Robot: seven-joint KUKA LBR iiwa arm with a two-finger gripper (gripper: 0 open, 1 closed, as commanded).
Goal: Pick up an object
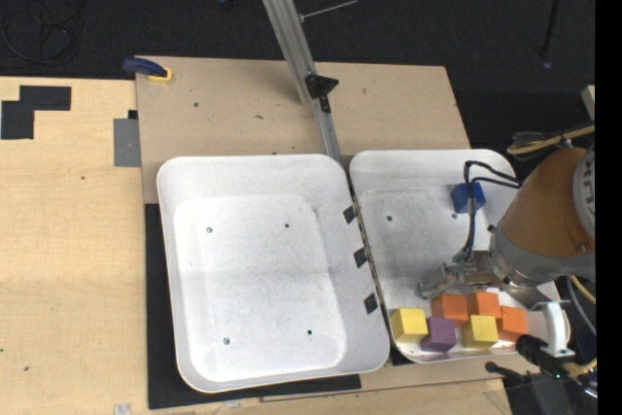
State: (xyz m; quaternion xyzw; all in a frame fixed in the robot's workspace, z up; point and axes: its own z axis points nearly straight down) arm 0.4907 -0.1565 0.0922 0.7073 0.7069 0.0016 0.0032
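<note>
The blocks point(459, 318) lie bunched in the right-hand bin point(408, 190), packed against its rim at about five o'clock: a yellow cube point(411, 323) on the outside of the cluster toward the divider, a purple block point(442, 333) touching it, orange blocks point(452, 307) above, and another yellow one point(479, 332) with an orange neighbour point(513, 320) further toward three o'clock. They sit shoulder to shoulder, most likely because the bin's sloping wall gathers loose things into its lowest corner, which leaves little free room around any single piece.

The claw point(449, 279) hangs at the twelve o'clock edge of that cluster, just above the orange blocks, at the end of the arm point(549, 209) that reaches in from three o'clock. Its metal parts are small and blurred against the white floor, so I cannot tell how wide it stands, and nothing is visibly caught in it.

The left-hand bin point(258, 277) lies at nine o'clock beside it, both resting on the tabletop point(224, 107), where a slanted aluminium bar point(287, 19) rises toward twelve o'clock.
</note>
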